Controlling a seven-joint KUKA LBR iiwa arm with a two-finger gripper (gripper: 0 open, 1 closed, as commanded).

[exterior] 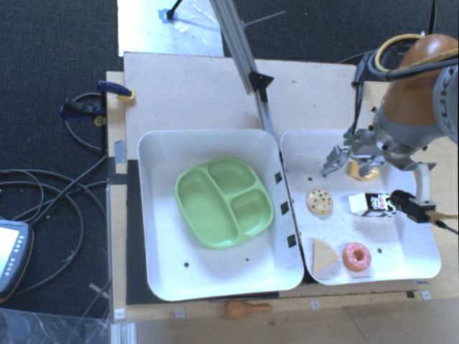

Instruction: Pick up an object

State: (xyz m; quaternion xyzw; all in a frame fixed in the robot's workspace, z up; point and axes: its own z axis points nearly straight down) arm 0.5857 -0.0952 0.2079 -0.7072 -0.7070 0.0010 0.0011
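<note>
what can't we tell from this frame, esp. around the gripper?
- Gripper, camera view: fingers too small to read as open or shut.
- Yellow object: partly covered by the gripper, identity unclear.
- Black-and-white item: too small to identify.
- Arm: cut off by the right edge.

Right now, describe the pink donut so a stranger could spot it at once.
Look in the right bin, at its near edge. The donut lies there just right of a tan wedge. It alone is a pink-frosted ring with a hole.
</note>
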